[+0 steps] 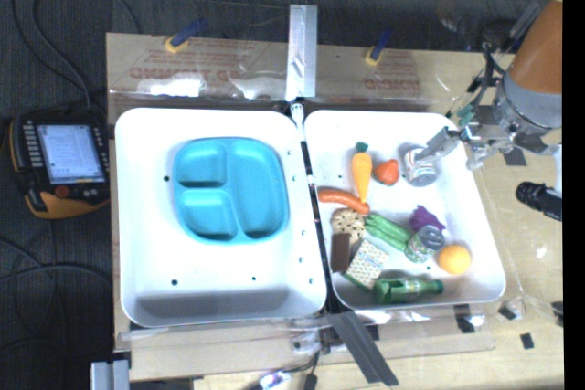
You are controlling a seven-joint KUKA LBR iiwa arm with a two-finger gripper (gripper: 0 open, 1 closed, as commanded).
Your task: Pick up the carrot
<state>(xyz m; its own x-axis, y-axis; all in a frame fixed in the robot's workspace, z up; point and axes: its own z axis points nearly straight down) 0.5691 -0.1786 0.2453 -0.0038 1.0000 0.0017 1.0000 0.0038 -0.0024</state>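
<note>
Currently I read this as the approach step: my end effector [423, 165] hangs low over the right bin [484, 224], near its upper edge, close beside a small red piece [388, 171]; I cannot tell how it is set. Nothing lifted yet. The carrot [362, 171] lies in the same bin's upper left part, just left of the red piece, apart from the end effector. Long axis runs nearly up-down in view, green top toward the far edge, tip toward an orange sausage [340, 197]. Next move, I judge: shift left, centre over the carrot's middle, close across its narrow width.
</note>
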